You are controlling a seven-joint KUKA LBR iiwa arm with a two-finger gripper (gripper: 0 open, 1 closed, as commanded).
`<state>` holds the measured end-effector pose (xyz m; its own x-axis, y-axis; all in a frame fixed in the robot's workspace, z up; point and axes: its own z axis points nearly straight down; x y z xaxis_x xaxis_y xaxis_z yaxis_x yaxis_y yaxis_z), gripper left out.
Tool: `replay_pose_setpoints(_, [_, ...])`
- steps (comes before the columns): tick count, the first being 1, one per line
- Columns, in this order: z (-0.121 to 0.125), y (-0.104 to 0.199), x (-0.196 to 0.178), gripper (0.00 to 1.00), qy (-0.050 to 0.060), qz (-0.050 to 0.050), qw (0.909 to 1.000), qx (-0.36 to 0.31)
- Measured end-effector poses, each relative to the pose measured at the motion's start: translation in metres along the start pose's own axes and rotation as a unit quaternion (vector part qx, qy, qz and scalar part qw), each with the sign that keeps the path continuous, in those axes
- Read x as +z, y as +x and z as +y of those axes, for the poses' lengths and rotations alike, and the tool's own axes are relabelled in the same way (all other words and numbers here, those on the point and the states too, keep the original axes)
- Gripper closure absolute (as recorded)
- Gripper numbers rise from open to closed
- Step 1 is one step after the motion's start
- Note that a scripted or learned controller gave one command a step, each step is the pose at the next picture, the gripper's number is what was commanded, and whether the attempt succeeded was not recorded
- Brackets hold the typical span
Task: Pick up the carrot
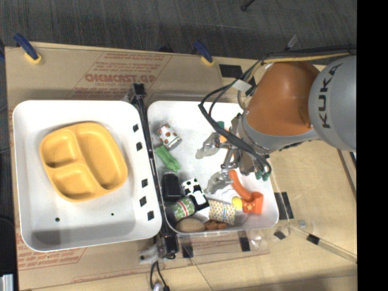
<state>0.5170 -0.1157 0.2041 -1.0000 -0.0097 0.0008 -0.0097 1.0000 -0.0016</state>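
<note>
Carrot [240, 187] lies in the right bin [182, 117], near that bin's front right corner, an orange stick slanting toward an orange-red block [253, 204] that touches its lower end. Just above the carrot's upper end hangs the gripper [219, 164], its two metal fingers [208, 146] spread apart with nothing between them; one fingertip is near the bin's middle, the other just beside the carrot but not around it. The grey arm [330, 102] with its orange band [279, 99] reaches over the bin's right edge. Along the bin's front edge sit a small yellow carton [222, 210], a green can [182, 209], a brown potato-like piece [191, 225] and a black-and-white cow toy [194, 190]. Toward the bin's left edge lie a black object [170, 187], a green vegetable [167, 160] and, further back, a small tipped can [168, 136]. The left bin [24, 162] holds a yellow divided tray [83, 160] near its back left corner.
</note>
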Motion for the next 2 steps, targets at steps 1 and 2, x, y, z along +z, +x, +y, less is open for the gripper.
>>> replay_pose_setpoints(1, [-0.055,-0.057,0.069,0.00,-0.001,0.002,0.9994,0.035])
replay_pose_setpoints(2, [-0.092,-0.088,0.113,0.00,0.000,-0.001,0.9995,0.032])
